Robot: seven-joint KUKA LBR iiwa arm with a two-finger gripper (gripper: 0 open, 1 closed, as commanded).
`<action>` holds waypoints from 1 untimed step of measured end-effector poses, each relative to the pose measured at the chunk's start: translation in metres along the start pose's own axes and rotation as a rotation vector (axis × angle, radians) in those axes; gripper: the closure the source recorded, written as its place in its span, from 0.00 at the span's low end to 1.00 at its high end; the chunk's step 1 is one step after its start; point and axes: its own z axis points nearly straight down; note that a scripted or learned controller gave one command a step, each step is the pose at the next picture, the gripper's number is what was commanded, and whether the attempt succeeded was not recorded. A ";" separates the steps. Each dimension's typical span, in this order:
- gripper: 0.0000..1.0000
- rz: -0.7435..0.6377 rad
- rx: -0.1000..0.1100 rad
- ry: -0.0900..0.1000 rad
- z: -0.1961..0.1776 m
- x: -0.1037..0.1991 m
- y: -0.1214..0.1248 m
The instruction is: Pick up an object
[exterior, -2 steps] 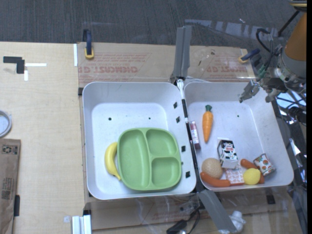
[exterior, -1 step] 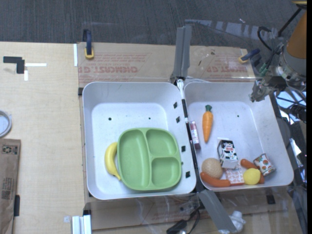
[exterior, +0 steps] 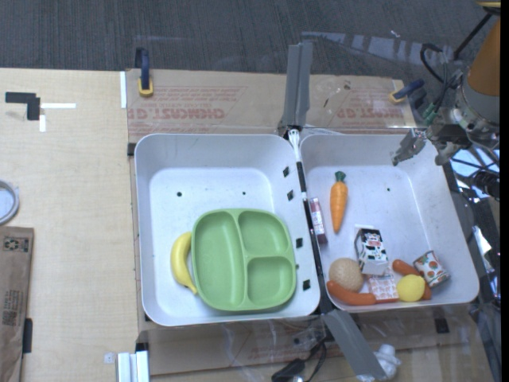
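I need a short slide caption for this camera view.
Tool above right bin holding carrot and toy food; left bin holds green plate, banana.

Bearing two white bins [exterior: 151,237] side by side on brown cardboard [exterior: 215,102], plus a tape roll [exterior: 6,204] lying at the bench's [exterior: 64,173] left edge.

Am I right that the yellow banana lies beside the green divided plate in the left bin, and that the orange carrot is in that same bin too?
Not quite. The yellow banana does lie against the green divided plastic plate in the left white bin, but the orange toy carrot with its green top lies in the right white bin, as the camera view shows.
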 end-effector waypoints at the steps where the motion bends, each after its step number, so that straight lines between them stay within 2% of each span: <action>1: 0.00 -0.159 -0.001 0.001 0.076 0.062 -0.047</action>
